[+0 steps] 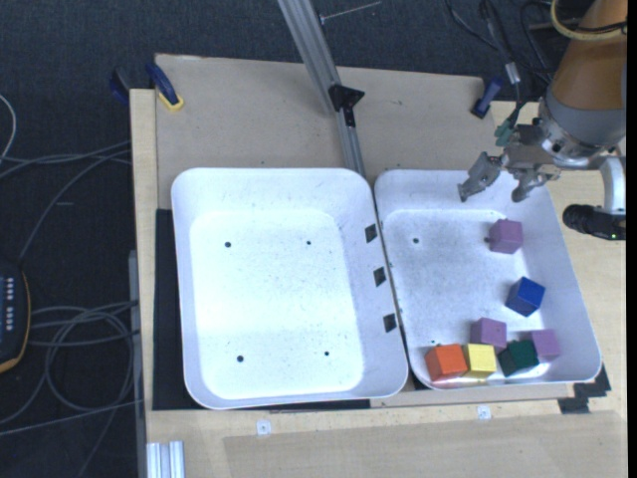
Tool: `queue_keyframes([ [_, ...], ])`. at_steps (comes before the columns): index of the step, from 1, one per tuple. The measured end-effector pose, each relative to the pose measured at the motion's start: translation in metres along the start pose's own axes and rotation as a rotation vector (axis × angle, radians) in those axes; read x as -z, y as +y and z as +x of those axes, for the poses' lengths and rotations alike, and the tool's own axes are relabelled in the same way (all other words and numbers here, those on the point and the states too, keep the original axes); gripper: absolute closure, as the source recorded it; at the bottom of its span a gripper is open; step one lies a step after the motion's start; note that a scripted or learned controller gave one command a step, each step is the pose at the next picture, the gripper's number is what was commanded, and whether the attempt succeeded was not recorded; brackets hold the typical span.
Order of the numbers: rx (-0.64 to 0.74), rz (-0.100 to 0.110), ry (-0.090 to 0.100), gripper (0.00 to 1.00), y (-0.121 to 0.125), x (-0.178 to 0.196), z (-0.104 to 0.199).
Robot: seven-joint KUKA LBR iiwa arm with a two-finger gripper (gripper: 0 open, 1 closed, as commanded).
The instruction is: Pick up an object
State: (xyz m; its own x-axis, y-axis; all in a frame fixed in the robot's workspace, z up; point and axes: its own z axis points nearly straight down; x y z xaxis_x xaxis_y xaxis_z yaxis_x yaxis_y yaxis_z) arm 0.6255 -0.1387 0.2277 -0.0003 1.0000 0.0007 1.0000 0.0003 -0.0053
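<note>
Blocks crowd right bin's near edge.

No text, label, brand, number or sign can be read anywhere on the bench. The two bins carry only dark specks, and the blocks show plain coloured faces without markings.

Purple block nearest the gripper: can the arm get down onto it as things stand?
Probably yes. The purple block sits alone on the right bin floor, just below the open gripper, with nothing over it.
</note>
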Motion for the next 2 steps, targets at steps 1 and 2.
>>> queue_keyframes([
  [1, 0.001, 0.001, 0.001, 0.0, 0.005, -0.053, 0.009],
  [2, 0.0, 0.001, 0.001, 0.0, -0.002, -0.098, 0.012],
])
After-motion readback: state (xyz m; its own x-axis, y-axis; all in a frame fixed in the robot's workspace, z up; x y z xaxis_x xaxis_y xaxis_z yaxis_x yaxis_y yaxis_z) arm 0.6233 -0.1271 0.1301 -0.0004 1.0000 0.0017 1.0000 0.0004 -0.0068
